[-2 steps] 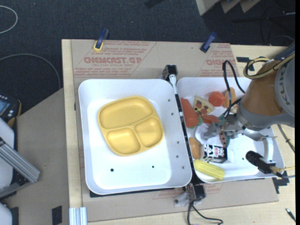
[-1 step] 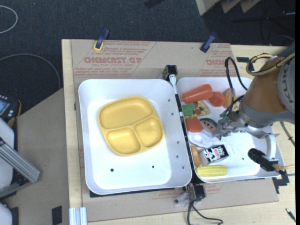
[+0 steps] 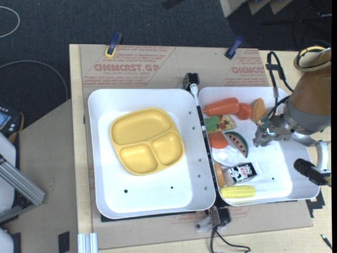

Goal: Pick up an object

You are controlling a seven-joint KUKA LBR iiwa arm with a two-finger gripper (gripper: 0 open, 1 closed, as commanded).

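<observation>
Grey pincer above the right bin, toys to its left

Grey and orange, the arm reaches into the right bin [image 3: 279,186]. The gripper [image 3: 265,136] hangs over bare white floor; whether it is open I cannot tell. Nearest to it lies the watermelon slice [image 3: 238,143], just to the left, a flat wedge. Farther off lie the carrot [image 3: 227,107], long axis left to right, and near the front rim the corn cob [image 3: 238,192]. A smooth yellow divided plate [image 3: 147,141] fills the left bin [image 3: 105,157].
</observation>
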